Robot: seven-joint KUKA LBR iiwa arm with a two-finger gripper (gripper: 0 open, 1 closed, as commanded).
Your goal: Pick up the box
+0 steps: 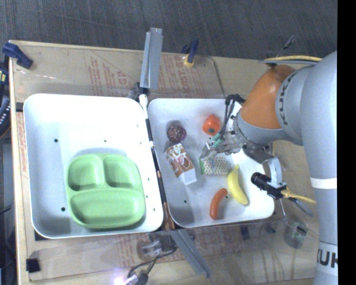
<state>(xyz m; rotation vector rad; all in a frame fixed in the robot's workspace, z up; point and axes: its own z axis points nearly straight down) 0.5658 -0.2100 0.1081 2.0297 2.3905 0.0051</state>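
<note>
Two bins: side by side on the desk point(77, 70); right bin point(190, 212) is the landmark.
Box point(180, 161): lies in the right bin near its left wall, tilted.
Claw point(216, 150): over the right bin's middle, just right of the box, not touching it.
Claw opening: cannot tell.
Banana point(237, 186): right bin, lower right.

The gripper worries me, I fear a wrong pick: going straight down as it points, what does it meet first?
Probably the small speckled packet under the gripper, not the box to its left; depth is unclear.
</note>
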